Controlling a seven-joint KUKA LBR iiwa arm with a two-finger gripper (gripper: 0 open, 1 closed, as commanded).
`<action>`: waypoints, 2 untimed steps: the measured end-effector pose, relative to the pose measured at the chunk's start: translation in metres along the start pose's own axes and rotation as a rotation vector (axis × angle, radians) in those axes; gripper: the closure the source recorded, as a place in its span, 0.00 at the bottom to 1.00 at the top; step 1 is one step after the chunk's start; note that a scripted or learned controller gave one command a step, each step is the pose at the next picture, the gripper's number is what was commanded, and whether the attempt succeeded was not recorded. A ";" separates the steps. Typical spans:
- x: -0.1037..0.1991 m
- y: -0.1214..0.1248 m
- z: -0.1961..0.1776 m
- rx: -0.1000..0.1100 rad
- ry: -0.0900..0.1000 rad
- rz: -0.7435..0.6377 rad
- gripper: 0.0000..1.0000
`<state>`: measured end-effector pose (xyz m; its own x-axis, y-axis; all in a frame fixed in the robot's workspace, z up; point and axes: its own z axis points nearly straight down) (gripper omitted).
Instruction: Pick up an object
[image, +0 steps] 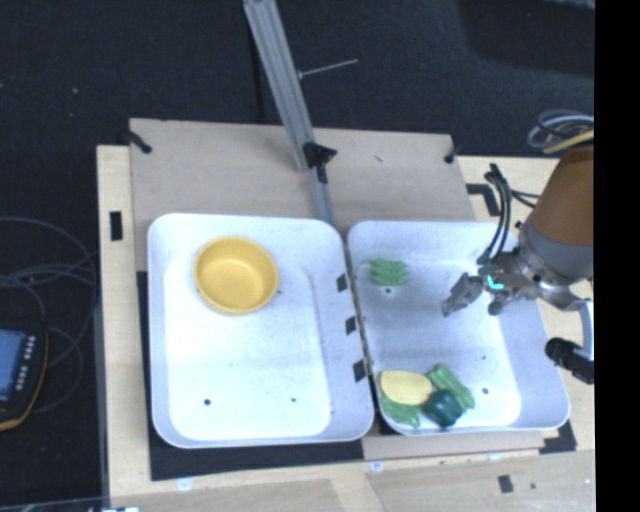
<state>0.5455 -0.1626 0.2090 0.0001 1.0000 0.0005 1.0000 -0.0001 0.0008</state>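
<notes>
- Two shallow white bins sit side by side on the pale wooden surface (230, 480); the grey two-finger gripper (478, 297) hangs over the right bin (500, 240), toward its right side.
- Its two fingers are spread apart with nothing between them, one reaching left and one pointing down-right.
- Left of the gripper, near the bin's upper left corner, lies a small green ridged soft piece (389, 271), its long axis running left to right across the view.
- Below and slightly left of the gripper, in the bin's lower left corner, three things huddle touching: a yellow rounded lump (402, 385), a light green leafy strip (449, 381) slanting down to the right, and a dark green blocky piece (441, 408).
- Far left of the gripper, the left bin (240, 400) holds a round yellow plastic bowl (237, 275), upright, mouth up.
</notes>
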 end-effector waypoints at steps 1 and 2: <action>0.000 0.000 0.000 0.000 0.000 0.000 0.00; -0.008 -0.004 0.046 0.004 -0.001 0.002 0.00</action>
<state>0.5412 -0.1706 0.1632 0.0016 1.0000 -0.0002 1.0000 -0.0016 -0.0033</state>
